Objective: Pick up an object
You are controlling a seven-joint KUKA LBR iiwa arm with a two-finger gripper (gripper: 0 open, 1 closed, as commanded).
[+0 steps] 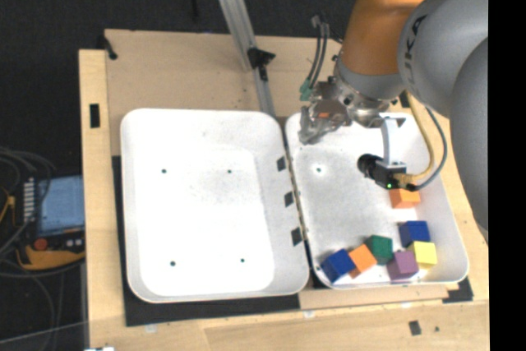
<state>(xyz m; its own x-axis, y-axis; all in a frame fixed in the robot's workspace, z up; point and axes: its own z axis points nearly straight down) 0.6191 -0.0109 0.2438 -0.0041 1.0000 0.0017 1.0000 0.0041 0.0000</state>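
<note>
No legible markings. Grey-orange arm's gripper [316,123] hangs over right white plastic bin's [345,177] far-left corner; finger state indiscernible.

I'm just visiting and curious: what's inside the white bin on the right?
The right bin holds small blocks along its near edge: blue, orange, green, purple, yellow, blue, orange. The arm covers its far corner.

The left bin [205,201] lay open across its whole floor, and the middle of the right bin [345,201] gave me bare room too. Along that bin's near wall 7 blocks crowded the way: blue [337,264], orange [362,258], green [380,247], purple [402,264], yellow [425,252], another blue [415,232], another orange [404,196]. My own cable mount [380,168] hung above its centre.
</note>
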